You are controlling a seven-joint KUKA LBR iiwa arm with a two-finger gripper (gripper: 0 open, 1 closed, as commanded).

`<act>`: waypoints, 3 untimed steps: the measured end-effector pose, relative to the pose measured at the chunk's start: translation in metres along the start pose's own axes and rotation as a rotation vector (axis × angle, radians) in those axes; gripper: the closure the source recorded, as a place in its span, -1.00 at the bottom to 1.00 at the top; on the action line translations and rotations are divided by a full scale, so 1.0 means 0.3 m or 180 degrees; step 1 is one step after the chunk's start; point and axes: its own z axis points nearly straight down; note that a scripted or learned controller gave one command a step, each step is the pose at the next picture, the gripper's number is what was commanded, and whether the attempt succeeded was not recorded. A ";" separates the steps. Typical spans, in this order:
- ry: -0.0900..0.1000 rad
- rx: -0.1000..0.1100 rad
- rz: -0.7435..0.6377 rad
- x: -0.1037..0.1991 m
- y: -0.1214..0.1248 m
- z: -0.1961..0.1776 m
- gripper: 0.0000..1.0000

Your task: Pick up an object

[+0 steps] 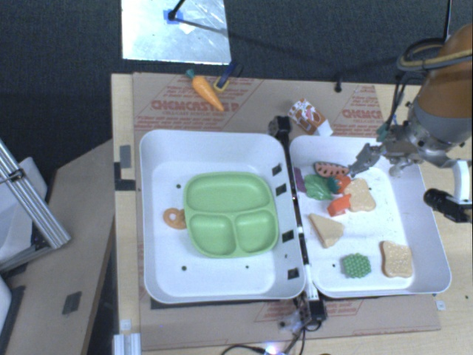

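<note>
Hovering claw (360,163) over right bin (425,231) | jaw state unclear | orange piece (338,205) just below-left, apart

A grey arm with an orange band reaches in from the right, its gripper (362,161) low over the right bin (414,220). Just left of the fingertips lies a dark red slice (330,169); below it, green leaves (318,187) and an orange piece (339,205). A tan piece of toast (360,196) sits directly beneath the gripper, a cheese wedge (326,229) farther below. Far to its left, the other bin (159,198) holds a green divided plate (229,213) and a small pretzel (174,218).
</note>
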 end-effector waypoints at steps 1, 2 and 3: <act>-0.0005 -0.0040 -0.0007 0.001 0.007 -0.024 -1.00; -0.0005 -0.0040 -0.0002 0.004 0.015 0.107 -1.00; -0.0002 -0.0033 0.0000 0.018 0.033 0.309 -1.00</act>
